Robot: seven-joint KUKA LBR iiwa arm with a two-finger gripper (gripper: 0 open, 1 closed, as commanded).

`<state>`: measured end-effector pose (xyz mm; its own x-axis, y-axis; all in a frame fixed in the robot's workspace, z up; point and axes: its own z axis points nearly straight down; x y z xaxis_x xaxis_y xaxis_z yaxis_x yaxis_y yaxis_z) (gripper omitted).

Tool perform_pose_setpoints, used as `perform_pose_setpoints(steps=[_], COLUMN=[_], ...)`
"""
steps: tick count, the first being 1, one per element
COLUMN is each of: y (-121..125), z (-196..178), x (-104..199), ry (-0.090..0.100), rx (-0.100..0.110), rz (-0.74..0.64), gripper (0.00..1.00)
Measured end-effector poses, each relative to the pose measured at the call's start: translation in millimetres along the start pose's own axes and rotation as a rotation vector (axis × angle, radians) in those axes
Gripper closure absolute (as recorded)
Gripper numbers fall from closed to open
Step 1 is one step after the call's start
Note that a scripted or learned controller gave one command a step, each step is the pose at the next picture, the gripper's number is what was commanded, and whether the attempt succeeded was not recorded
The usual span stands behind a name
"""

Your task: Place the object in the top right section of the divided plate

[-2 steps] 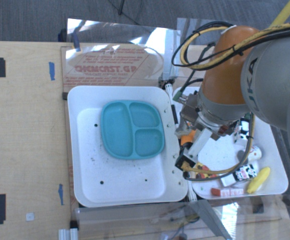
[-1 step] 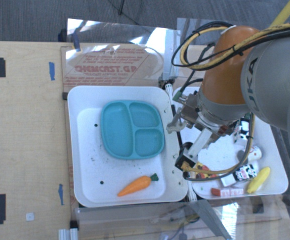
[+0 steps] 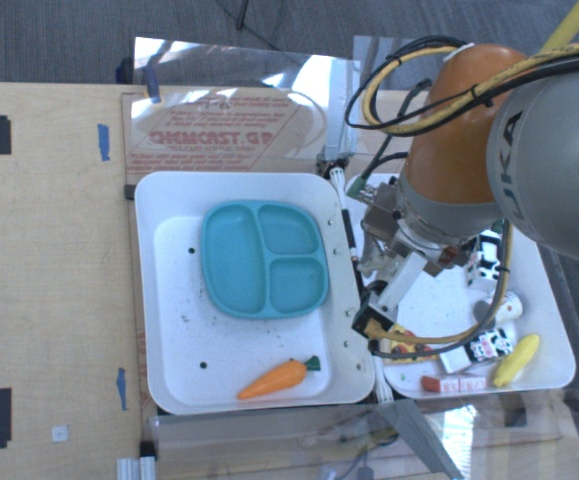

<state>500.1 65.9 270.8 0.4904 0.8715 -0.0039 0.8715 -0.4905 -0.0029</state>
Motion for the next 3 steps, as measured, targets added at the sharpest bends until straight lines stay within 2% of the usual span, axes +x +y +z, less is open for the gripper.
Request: perform_pose_setpoints(steps=[1,2,3], y=[40,22,26], z=[46,48,84], x=[-29,-83,14], ry=[0.001,0.002,0.003], rx=[0.002,0.002,-0.002], rz=[0.094,0.058,-0.060], gripper=[1.00,1.00,1.00])
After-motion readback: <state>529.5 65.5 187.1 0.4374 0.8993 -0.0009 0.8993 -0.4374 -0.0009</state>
